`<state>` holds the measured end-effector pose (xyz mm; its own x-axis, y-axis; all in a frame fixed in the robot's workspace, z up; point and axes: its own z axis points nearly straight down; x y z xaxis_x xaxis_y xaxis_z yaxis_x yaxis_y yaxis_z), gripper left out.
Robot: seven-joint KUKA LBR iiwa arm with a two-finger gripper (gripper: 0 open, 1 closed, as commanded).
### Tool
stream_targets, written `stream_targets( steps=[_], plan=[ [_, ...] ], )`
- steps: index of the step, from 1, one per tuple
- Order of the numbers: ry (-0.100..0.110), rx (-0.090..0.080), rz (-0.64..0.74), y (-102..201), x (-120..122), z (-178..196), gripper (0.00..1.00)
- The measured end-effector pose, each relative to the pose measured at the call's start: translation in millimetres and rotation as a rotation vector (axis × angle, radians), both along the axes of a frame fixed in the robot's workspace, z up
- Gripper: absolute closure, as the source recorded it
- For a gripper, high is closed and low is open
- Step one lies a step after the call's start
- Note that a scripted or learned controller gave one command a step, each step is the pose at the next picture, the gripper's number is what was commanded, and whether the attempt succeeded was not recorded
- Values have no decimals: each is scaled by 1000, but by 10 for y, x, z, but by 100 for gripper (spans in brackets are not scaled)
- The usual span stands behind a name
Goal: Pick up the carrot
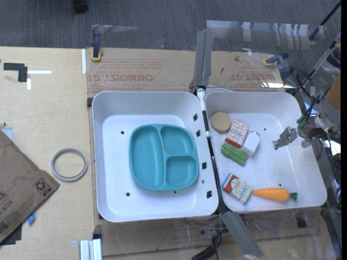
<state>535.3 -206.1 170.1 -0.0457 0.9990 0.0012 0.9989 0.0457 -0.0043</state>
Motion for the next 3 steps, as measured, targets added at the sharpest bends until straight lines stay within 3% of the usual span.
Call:
stream_targets(
  steps=[1,2,3],
  plan=[
    [0,0,-72,54,-508,-374,0],
    [-2,0,-27,405,-576,-802,0],
    [-2,0,-27,403,-577,-803,0]
  ],
)
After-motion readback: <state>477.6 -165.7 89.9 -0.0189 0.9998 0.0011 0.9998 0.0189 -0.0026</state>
